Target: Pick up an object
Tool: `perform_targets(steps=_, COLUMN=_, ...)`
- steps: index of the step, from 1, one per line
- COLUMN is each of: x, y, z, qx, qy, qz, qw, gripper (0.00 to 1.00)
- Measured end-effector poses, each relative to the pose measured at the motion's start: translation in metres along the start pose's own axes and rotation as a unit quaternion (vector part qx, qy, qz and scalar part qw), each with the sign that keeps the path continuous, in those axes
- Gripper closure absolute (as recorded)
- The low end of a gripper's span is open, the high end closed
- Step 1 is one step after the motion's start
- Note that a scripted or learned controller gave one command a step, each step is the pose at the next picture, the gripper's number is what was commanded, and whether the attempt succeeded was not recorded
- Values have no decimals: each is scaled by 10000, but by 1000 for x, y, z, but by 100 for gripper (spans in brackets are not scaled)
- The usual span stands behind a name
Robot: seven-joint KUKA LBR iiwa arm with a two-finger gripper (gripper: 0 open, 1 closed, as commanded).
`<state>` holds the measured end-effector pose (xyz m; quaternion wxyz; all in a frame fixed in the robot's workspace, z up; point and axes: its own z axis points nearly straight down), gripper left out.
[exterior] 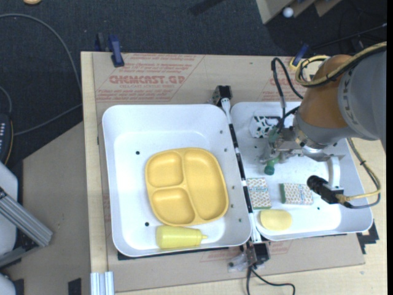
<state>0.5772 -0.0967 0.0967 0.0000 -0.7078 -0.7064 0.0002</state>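
Partly hidden under the claw (274, 151): a small green object (269, 166).

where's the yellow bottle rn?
Camera view: the yellow bottle lies in the left bin, at its near edge, just below the yellow divided plate.

bench (153, 78), 2 white bins (123, 134) side by side
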Motion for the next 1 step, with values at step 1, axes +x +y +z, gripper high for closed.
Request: perform_targets(steps=1, x=69, y=-9, z=-112, qx=-3, qy=4, qz=-15, qw=10000, gripper=100)
